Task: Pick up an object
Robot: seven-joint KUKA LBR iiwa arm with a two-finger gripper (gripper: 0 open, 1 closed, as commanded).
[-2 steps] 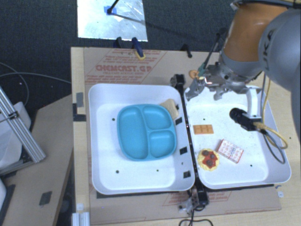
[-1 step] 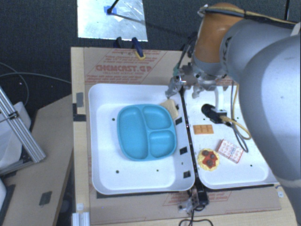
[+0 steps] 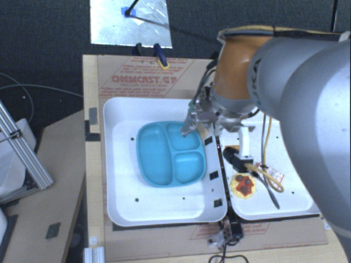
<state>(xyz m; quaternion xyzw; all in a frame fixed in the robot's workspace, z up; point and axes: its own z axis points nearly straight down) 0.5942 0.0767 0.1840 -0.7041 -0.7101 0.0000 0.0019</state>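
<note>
A metal frame rail [image 3: 24, 155] leans at the far left edge of the frame. To its right, a sheet of brown cardboard [image 3: 142, 78] with red lettering lies under two shallow white bins, and a shiny silver sheet [image 3: 129, 15] hangs above it at the top of the frame.

The left bin [image 3: 118, 147] sits in the middle of the frame. A blue divided plate [image 3: 167, 158] lies flat inside it, right of the bin's centre, with three compartments facing up.

The gripper [image 3: 196, 124] is over the plate's upper right corner, close to or touching its rim. It is not clear whether the gripper is spread or pressed together, and nothing can be seen held in it. The thick grey arm [image 3: 307, 103] fills the right side of the frame.

The right bin [image 3: 299, 201] lies partly beneath the arm. Near its left wall rests a small round yellow toy with red spots [image 3: 243, 186]. Just right of it, a thin dark tool [image 3: 272, 196] lies at a slant.
</note>
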